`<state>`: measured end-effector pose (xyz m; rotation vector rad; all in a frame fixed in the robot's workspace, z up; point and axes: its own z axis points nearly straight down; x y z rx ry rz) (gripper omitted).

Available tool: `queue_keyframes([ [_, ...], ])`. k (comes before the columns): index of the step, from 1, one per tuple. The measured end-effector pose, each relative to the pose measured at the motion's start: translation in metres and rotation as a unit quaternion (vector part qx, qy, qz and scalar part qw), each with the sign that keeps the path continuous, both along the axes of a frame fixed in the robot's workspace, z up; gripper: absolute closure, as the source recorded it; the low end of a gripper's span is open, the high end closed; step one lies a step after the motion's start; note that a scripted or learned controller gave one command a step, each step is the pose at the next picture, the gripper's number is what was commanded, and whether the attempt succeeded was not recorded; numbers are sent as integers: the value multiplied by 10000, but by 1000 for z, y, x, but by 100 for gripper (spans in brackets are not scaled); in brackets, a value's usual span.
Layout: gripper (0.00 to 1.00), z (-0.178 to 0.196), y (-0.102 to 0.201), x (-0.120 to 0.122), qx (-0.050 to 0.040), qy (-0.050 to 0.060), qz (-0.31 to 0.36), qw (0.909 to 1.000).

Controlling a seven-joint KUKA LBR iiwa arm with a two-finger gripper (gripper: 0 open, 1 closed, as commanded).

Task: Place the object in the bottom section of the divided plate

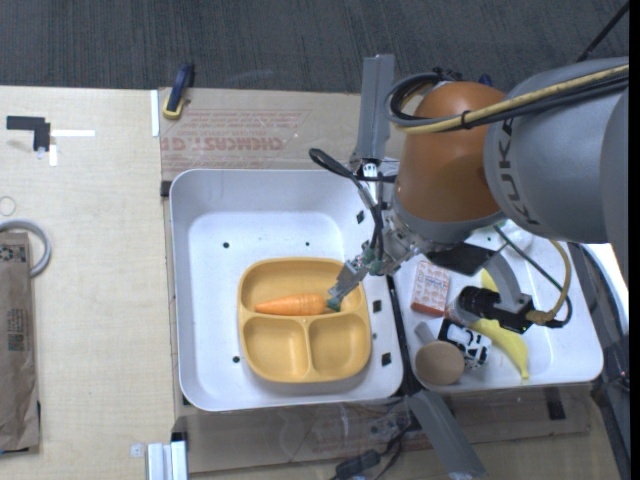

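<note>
The gripper (340, 293) sits at the right end of the carrot (291, 305), which lies on its side in the large upper section of the yellow divided plate (250, 348), stretching away to the gripper's left. Whether the fingers are spread or pinching the carrot's green end cannot be told from here. The carrot looks like a light, stiff plastic toy, smooth and tapered, so it may slip or roll; the thick middle probably offers the surest hold. The two lower sections lie just below the gripper
</note>
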<state>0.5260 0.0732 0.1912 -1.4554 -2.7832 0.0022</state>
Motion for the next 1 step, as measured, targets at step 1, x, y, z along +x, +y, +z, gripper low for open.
queue_keyframes([
  [1,0,174,-56,-41,-4,-20,605,9982],
])
